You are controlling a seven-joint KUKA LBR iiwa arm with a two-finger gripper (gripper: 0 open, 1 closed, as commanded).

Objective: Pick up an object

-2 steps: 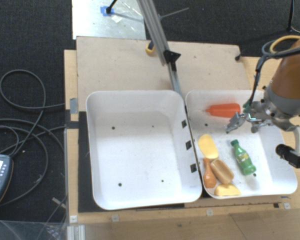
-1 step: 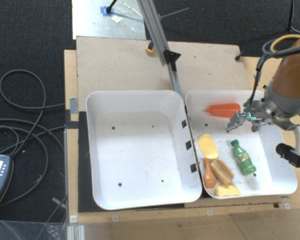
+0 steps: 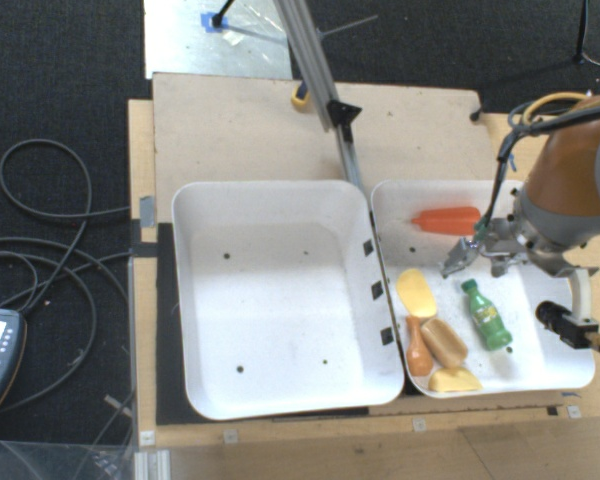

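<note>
Taking the right bin (image 3: 555, 373) as the landmark: its near rim holds a cluster of toy food, packed close enough that pieces touch. A yellow wedge (image 3: 454, 379) lies hard against the near wall, and just beyond it a tan bread roll (image 3: 444, 341) sits beside an orange carrot-like piece (image 3: 418, 346). Farther in, a pale yellow oval piece (image 3: 417, 293) rests near the wall the bin shares with its neighbour. A green bottle (image 3: 486, 315) lies on its side toward the bin's middle, apart from the cluster, and looks the easiest pick for that reason.

The jaws (image 3: 458, 259) hang just above the bin floor, past the bottle and short of the far wall, with nothing visible between the fingers; whether they stand parted or closed I cannot tell. The arm (image 3: 570, 183) leans in over the bin's right side, presumably to keep the wrist clear of the walls.

Against the far wall lies a long orange-red piece (image 3: 447, 220), near the jaws but not touching.

The left bin (image 3: 195, 208), touching the right bin along that shared wall, shows bare white floor. Both sit on the bench (image 3: 240, 128).
</note>
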